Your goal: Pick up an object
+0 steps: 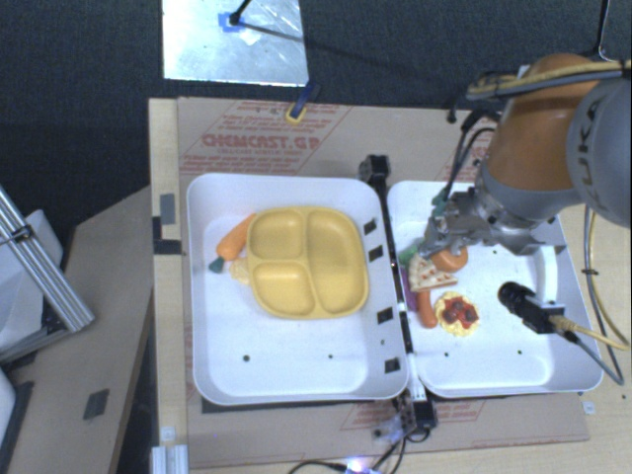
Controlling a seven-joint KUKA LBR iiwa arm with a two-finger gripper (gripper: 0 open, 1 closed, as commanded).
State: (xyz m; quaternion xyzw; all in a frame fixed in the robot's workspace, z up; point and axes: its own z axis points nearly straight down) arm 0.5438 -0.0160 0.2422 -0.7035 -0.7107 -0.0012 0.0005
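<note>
**Gripper.** The gripper (441,239) is positioned low over the left half of the right bin (494,363), near the bin's far-left corner. Its state, open or closed, cannot be determined from this view, as the wrist housing covers it. No item can be confirmed as held.

**Arm.** The arm (538,146) enters from the right side. Its orange band lies over the far-right part of the right bin.

**Items at the gripper.** An orange rounded item (453,259) lies directly at the gripper's near side, partly covered by it. Whether the two are in contact cannot be determined. A waffle-patterned wedge (428,273) lies touching the orange rounded item on its left.

**Other items in the right bin.**
- A sausage (426,309) lies just nearer the camera than the wedge.
- A small yellow disc with red topping (458,312) lies just beside the sausage, on its right.
- A thin purple and green item (406,263) lies along the bin's left wall and is too small to identify.

**Left bin.** The left bin (296,363) holds a yellow divided plate (301,262) with three compartments, placed near its centre. A toy carrot (235,236) lies against the plate's left edge. A pale yellow item (240,271) is partly hidden beneath the same edge.

**Surroundings.** Both bins rest on a cardboard sheet (262,136) with red print. A metal plate (232,28) lies beyond it.
</note>
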